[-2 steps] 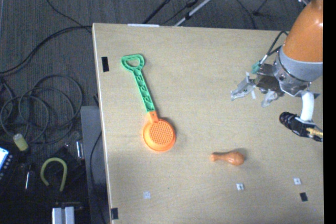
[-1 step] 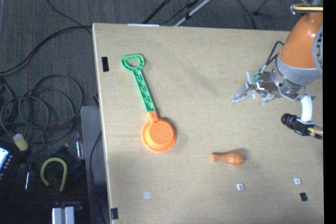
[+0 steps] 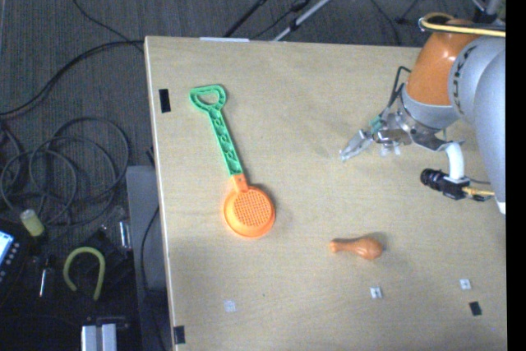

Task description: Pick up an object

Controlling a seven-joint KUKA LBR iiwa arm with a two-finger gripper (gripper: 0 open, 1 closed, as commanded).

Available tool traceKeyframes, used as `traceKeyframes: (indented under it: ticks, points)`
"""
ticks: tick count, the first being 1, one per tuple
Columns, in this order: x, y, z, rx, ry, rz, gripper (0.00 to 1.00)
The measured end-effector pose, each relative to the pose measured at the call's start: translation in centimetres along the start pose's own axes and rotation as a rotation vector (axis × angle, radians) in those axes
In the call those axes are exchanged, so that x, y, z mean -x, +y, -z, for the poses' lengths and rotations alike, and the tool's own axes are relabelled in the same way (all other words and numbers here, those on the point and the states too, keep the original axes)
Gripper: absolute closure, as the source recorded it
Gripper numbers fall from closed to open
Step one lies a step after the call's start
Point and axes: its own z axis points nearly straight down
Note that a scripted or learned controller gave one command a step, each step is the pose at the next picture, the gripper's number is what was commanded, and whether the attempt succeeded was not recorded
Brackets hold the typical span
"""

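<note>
Fingers [image 3: 349,150] of the gripper [image 3: 355,148] look nearly closed, empty; approach step, next descend over the orange drumstick toy [image 3: 358,247].

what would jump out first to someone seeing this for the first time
Probably the green-handled strainer with its orange mesh head, lying at a slant on the left part of the tan bench. Next, the grey arm with its orange band entering from the right, its hand pointing left over the bench. A small orange drumstick-shaped toy lies alone nearer the front.
</note>
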Motion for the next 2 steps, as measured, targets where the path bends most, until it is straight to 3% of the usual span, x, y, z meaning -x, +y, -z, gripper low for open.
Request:
traceKeyframes:
  ticks: [1,2]
  points:
    - [-4.5,3.7,0.1,0.002,0.000,0.264,0.00]
    - [-8.6,4.4,0.1,0.002,0.002,0.275,0.00]
